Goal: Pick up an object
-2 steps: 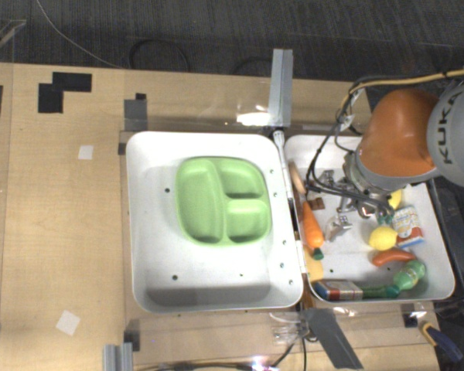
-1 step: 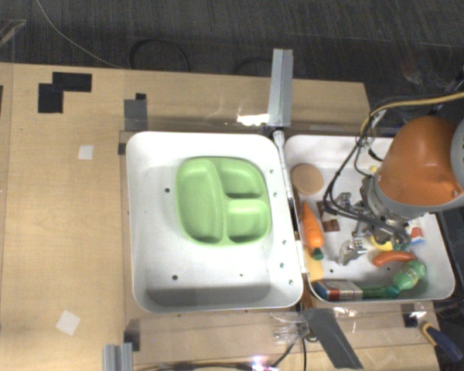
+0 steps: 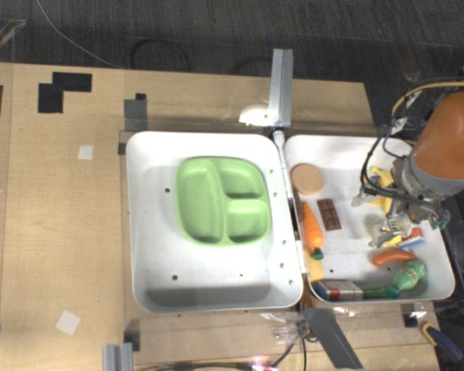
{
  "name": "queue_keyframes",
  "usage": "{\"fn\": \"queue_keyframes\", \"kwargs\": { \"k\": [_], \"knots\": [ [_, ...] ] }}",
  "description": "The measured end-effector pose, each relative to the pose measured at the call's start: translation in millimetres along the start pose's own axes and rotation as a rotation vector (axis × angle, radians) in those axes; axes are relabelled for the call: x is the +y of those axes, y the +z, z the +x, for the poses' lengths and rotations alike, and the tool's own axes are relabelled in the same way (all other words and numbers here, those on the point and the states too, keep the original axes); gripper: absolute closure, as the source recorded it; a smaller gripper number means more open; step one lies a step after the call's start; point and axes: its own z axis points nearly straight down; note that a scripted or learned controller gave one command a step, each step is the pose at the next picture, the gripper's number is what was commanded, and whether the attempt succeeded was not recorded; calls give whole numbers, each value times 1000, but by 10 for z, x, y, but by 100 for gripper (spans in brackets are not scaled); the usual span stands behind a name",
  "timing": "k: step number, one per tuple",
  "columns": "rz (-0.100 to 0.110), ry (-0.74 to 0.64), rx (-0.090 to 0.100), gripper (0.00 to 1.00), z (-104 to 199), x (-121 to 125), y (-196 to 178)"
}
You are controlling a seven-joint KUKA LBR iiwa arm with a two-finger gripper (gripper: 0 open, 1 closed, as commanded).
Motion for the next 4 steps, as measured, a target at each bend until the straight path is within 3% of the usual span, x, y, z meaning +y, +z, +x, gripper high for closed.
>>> {"fn": "queue_keyframes", "kwargs": {
  "k": [1, 2, 3, 4],
  "knots": [
    [0, 36, -5, 0, 354, -15, 255],
    [4, 178, -8, 0, 590, 311, 243],
    [-1, 160, -7, 0, 294, 745, 243],
    [0, 229, 1, 0, 95, 97, 85]
  ]
}}
